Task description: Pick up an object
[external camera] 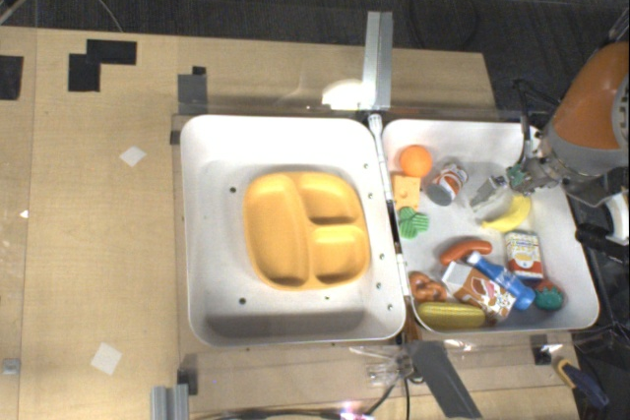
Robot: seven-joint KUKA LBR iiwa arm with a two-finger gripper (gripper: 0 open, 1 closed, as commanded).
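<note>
A pale wooden bench [98,241] with a few black patches near its far left edge carries two shallow white plastic bins set side by side, touching along their inner rims. The left white bin [212,211] and the right white bin [581,261] sit toward the bench's right half; a grey metal post [379,59] stands behind their junction.

This looks like a robotics lab: a plywood bench [89,241] with metal brackets holds two white bins [217,152], toy food [512,211], and cables [394,393], probably over dark carpet.
</note>
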